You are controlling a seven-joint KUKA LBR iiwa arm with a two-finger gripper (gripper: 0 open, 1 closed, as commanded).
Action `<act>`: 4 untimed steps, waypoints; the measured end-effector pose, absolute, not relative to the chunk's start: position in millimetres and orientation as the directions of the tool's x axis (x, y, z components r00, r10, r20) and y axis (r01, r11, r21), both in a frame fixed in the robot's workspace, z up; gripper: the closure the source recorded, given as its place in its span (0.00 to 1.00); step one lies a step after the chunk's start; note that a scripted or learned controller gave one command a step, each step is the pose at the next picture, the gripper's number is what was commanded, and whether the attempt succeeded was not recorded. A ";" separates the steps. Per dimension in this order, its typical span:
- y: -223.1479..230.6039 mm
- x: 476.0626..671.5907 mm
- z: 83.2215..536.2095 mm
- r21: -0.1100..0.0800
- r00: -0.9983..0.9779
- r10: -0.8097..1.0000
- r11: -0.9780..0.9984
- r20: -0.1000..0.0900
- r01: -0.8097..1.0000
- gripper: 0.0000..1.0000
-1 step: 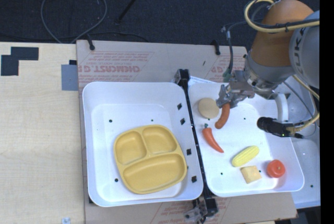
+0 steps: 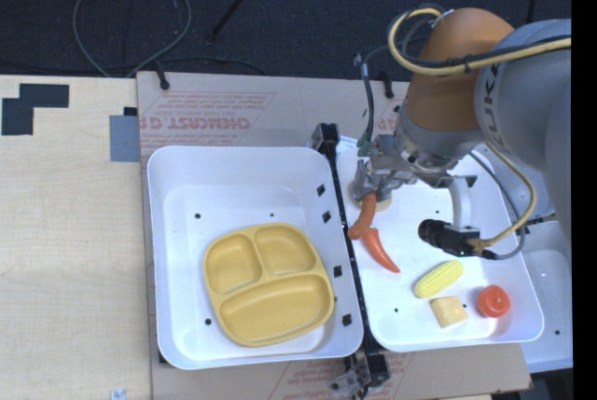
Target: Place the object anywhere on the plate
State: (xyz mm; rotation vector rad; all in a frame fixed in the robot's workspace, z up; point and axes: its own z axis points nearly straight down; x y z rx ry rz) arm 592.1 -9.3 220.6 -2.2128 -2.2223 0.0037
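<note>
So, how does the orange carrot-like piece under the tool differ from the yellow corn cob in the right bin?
The long orange carrot-like piece is thin, while the yellow corn cob is short and thick. The carrot-like piece hangs nearly upright at the tool, by the bin's left wall; the corn cob lies flat on the floor, further right. Both are inside the right white bin, not on the yellow divided plate.

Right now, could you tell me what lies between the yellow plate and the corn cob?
In the camera view, between the plate and the corn cob lie the bins' adjoining walls and an orange-red pepper.
</note>
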 end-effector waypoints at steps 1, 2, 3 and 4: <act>41.1 581.6 212.8 -0.006 -0.005 1.000 0.005 0.002 1.000 1.00; 93.0 575.3 226.0 -0.002 -0.006 1.000 0.006 0.002 1.000 1.00; 150.6 567.6 232.6 -0.004 -0.005 1.000 0.005 0.000 1.000 1.00; 148.8 567.7 232.5 -0.004 -0.002 1.000 0.002 -0.001 1.000 0.00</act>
